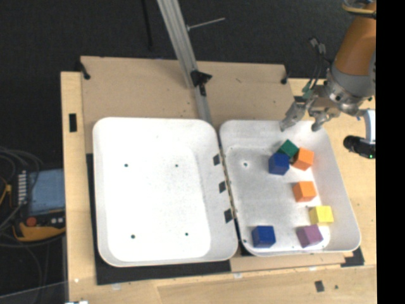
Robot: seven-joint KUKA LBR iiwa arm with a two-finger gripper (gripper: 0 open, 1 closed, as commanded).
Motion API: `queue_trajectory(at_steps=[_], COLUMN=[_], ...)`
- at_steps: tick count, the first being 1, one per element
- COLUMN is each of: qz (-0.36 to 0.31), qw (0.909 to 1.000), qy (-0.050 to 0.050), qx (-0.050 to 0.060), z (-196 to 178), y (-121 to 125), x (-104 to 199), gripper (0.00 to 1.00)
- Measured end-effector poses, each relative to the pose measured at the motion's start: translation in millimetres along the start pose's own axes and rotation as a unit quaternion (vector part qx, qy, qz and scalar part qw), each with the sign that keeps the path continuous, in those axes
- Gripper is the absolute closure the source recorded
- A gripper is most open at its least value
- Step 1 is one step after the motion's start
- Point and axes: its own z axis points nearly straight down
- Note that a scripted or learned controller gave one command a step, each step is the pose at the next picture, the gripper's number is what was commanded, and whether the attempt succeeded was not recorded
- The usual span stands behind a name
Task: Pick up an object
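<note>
The grey two-finger gripper (302, 123) hangs spread and empty above the far rim of the right shallow white bin (342, 198). Just below it a green cube (289, 147), a blue cube (278, 163) and an orange cube (304, 158) crowd together, touching. Descending there, a finger could land on a neighbour and shove the cluster apart, or clip the rim, closing on nothing.
</note>
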Motion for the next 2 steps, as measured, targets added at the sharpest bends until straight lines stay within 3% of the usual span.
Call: queue_trajectory(at_steps=[2], qz=[-0.002], qw=[1.0000], qy=[-0.001], qx=[-0.002], z=[96], y=[4], x=[1], gripper=[0.00])
